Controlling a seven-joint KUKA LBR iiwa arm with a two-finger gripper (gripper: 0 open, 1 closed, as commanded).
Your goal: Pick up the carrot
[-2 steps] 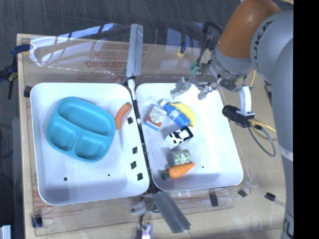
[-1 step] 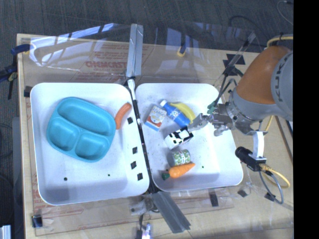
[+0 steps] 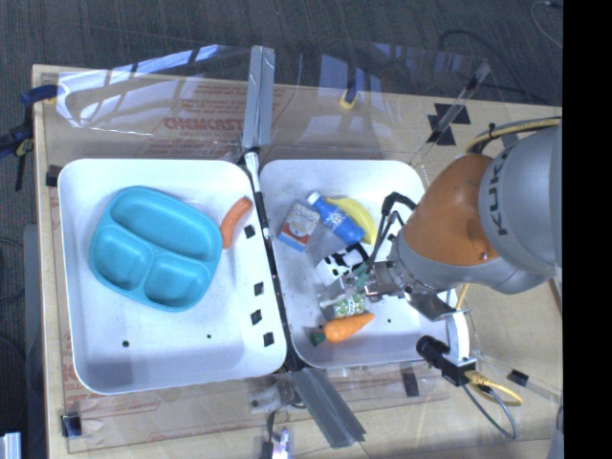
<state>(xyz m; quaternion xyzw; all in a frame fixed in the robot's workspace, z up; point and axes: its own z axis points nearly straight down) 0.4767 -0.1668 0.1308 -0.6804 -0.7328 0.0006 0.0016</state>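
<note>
The carrot point(image 3: 346, 328), orange with a small green top at its left end, lies near the front wall of the right bin point(image 3: 287, 185). My gripper point(image 3: 356, 283) hangs low over the middle of that bin, just above and behind the carrot. It is over a clear packet with green print point(image 3: 344, 303), which blurs into it. The grey arm with its orange band point(image 3: 449, 228) comes in from the right and hides the bin's right side.
Behind the gripper lie a small carton point(image 3: 299, 223), a blue-and-white package point(image 3: 334, 215) and a yellow banana point(image 3: 358, 214). In the left bin point(image 3: 143, 361) are a blue divided plate point(image 3: 155, 247) and an orange-red sausage-shaped piece point(image 3: 234, 221) by the divider.
</note>
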